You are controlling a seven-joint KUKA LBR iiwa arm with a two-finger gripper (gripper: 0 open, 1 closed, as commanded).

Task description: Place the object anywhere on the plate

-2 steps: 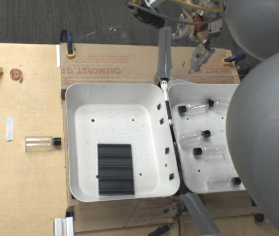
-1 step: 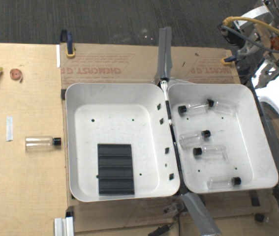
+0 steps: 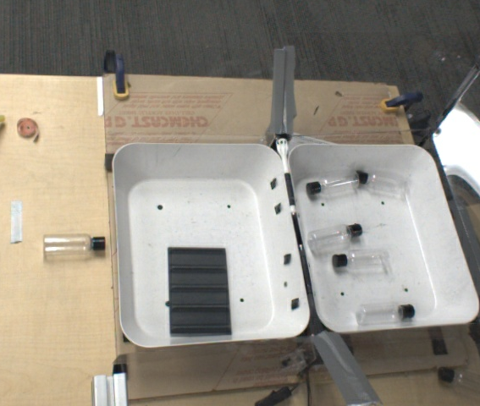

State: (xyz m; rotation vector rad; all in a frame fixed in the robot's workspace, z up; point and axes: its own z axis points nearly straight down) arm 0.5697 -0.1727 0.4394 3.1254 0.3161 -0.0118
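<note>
Camera view: the dark ribbed plate (image 3: pixel 198 291) lies flat at the near side of the left bin (image 3: pixel 197 201), with bare floor around it, so I think it is easy to reach from above. Four clear vials (image 3: pixel 337 185) with black caps lie on their sides, apart from each other, in the right bin (image 3: pixel 413 227); one of them is probably the object to move. None is on the plate yet. One more vial (image 3: pixel 72 244) lies on the worktop (image 3: pixel 45 328). How the jaws stand I cannot tell.
</note>
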